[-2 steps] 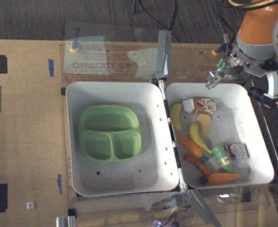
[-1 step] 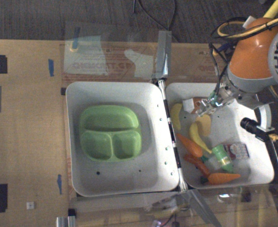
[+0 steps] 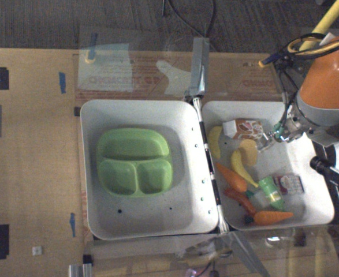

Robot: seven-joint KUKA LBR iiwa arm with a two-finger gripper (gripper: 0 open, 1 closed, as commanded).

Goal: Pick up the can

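Note:
The can [image 3: 248, 128] lies on its side at the back of the right bin [image 3: 322, 209], showing a red-brown label and a white end. My gripper [image 3: 278, 134] hangs low in that bin just right of the can, close to its end. The grey arm with its orange band [image 3: 326, 88] comes in from the upper right. Whether the gripper touches the can is unclear from this angle.
Around the can lie a yellow banana [image 3: 239, 165], a pale round piece [image 3: 249, 152], two carrots [image 3: 233, 179] [image 3: 272, 217], a green bottle [image 3: 270, 190] and a small maroon packet [image 3: 289, 183]. A green divided plate [image 3: 134, 161] sits in the left bin [image 3: 94, 120].

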